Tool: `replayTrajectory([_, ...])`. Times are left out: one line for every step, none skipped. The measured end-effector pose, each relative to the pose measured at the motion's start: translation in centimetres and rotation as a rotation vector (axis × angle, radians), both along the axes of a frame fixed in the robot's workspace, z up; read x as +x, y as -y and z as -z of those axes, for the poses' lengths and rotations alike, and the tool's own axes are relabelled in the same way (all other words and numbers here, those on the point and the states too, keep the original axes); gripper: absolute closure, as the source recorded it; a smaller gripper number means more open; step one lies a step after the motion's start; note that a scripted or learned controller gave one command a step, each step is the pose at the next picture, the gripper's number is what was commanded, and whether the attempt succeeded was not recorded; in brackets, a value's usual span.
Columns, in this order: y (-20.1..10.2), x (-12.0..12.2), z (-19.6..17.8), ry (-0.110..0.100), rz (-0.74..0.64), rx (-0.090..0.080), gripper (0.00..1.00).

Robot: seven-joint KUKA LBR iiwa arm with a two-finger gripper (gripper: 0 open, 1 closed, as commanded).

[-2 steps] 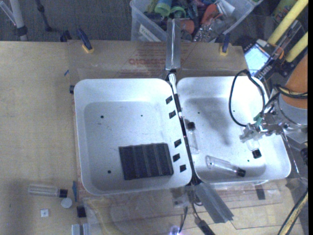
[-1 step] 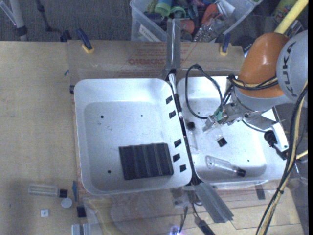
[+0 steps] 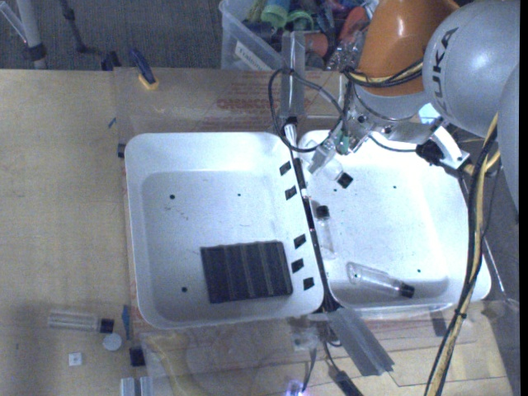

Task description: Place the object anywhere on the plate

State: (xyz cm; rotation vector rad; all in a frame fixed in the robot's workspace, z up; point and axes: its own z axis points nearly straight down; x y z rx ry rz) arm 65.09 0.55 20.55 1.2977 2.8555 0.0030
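Two white bins side by side on a tan bench [image 3: 58, 180]. Left bin [image 3: 148, 213] holds a dark ribbed plate [image 3: 246, 271], lying flat toward the near side, right of the bin's centre. Right bin [image 3: 429, 221] holds a clear tube with a black cap [image 3: 378, 279], lying flat near the near wall, cap end pointing right. Tube well apart from the plate, with the shared bin walls between them.

Grey arm [image 3: 478, 56] with orange band [image 3: 400, 27] reaching in from the right, over the far edge of the right bin. Gripper [image 3: 323, 162] hanging above the far left corner of the right bin, just beside the divider. Cannot tell whether open or closed: too small and blurred against the white bin. Nothing visible in its grip. Gripper well apart from the tube, which sits toward the near side.

Small black square tags [image 3: 295, 218] in a row along the divider. Clear box of coloured toys [image 3: 309, 11] beyond the bins. A few small tubes and caps [image 3: 91, 328] on the bench at near left, outside the bins.
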Motion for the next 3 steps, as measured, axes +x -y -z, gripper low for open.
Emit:
replayTrajectory([-7.7,-0.5,-13.9,-0.004,0.482,0.001,1.0])
replayTrajectory([-4.4,-0.2,-22.9,-0.004,0.863,0.001,1.0])
replayTrajectory([6.3,1.3,-22.9,-0.001,0.738,0.002,1.0])
